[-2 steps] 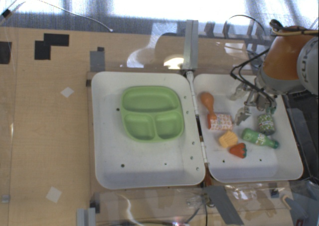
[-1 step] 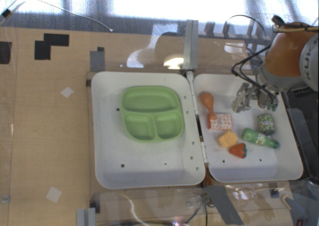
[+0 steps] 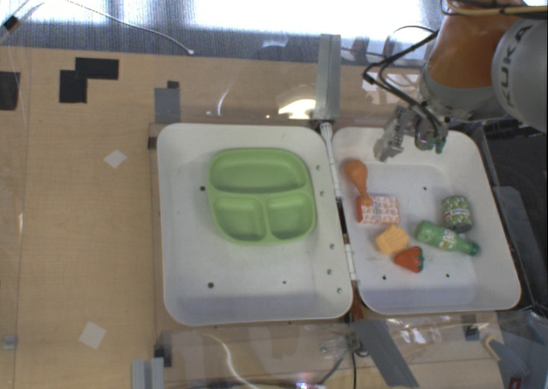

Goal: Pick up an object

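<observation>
We see a green divided plate (image 3: 261, 194) in the left bin (image 3: 184, 284), a drumstick (image 3: 357, 176), patterned packet (image 3: 379, 209), cheese wedge (image 3: 392, 239), red pepper (image 3: 410, 259), green bottle (image 3: 446, 238) and can (image 3: 456, 212) in the right bin (image 3: 479, 289), the gripper (image 3: 409, 139) above its far edge, fingers parted, gripping nothing.

My arm (image 3: 505, 53) comes in as a thick grey casing, rounded and smooth, with part of a dark printed maker's name running down its side. Next to that sits a broad orange band (image 3: 462, 36), glossy and bulbous, catching a pale highlight from the light overhead. Black cables (image 3: 396, 57) loop off the wrist in loose arcs, and one thin cable runs across the top of the orange part. Below hangs my gripper (image 3: 409, 140): a small cluster of grey and silver metal parts with a small green spot on one side.
</observation>
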`<state>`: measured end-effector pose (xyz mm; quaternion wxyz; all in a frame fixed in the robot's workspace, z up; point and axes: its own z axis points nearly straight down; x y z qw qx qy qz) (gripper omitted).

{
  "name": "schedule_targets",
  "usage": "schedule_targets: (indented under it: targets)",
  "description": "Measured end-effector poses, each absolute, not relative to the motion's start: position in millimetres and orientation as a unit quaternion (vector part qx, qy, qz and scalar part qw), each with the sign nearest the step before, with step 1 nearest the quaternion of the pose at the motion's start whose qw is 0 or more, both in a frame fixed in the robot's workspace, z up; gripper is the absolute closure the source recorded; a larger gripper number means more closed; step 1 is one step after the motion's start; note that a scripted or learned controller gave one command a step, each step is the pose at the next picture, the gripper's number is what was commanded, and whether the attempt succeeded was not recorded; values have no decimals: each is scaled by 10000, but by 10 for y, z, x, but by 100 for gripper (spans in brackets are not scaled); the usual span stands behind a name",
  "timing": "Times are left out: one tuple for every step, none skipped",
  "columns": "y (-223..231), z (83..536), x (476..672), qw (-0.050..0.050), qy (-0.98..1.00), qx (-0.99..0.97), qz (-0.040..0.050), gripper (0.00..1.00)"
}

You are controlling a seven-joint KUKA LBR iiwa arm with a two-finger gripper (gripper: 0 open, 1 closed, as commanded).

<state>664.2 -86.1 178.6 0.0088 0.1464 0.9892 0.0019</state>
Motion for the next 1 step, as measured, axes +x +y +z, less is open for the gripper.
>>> schedule_targets:
  targets:
    - [-2,1875,6020,43,9861,1662,24,100]
